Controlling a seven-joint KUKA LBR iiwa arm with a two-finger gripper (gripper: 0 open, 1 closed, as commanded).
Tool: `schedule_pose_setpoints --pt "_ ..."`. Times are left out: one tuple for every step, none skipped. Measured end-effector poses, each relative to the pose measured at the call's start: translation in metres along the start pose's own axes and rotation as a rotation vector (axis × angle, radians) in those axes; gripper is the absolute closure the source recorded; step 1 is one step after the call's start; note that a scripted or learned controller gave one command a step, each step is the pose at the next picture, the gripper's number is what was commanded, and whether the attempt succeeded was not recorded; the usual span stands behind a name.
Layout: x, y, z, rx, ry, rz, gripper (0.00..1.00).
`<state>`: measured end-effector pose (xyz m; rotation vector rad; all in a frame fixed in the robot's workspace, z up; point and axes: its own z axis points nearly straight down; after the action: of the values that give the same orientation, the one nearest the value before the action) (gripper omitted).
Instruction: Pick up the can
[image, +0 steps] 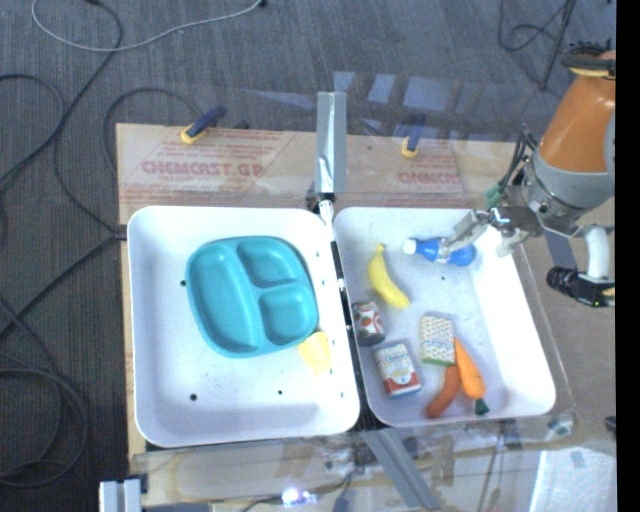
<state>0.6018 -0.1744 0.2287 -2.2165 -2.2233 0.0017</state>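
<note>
Progress: the pick had not started, judging by the scene; the can (368, 321) lay untouched on the floor of the right bin (520, 300).
Left to do: travel to the can, close on it, lift it clear.
Can's place: against the right bin's left wall, just below the banana (387, 280) and just above the small red-and-white carton (398, 368).
Claw: the claw (468, 232) hung over the right bin's upper right part, close to the blue bottle (441, 249); whether it was open or closed I could not tell, and nothing showed gripped in it.
Gap: claw and can were well apart, the banana between them.
Count, right bin: one can, one banana, one blue bottle, one carton, one green-patterned packet (437, 339), two carrots (468, 372).
Count, left bin: one teal divided tray (255, 293), one pale yellow piece (316, 352) at its lower right corner, inside the left bin (160, 400).
Bins on the bench: two.
</note>
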Motion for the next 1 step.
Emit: schedule_pose_setpoints --pt "-0.0258 0.0224 -0.0473 -0.001 -0.005 -0.193 0.00"
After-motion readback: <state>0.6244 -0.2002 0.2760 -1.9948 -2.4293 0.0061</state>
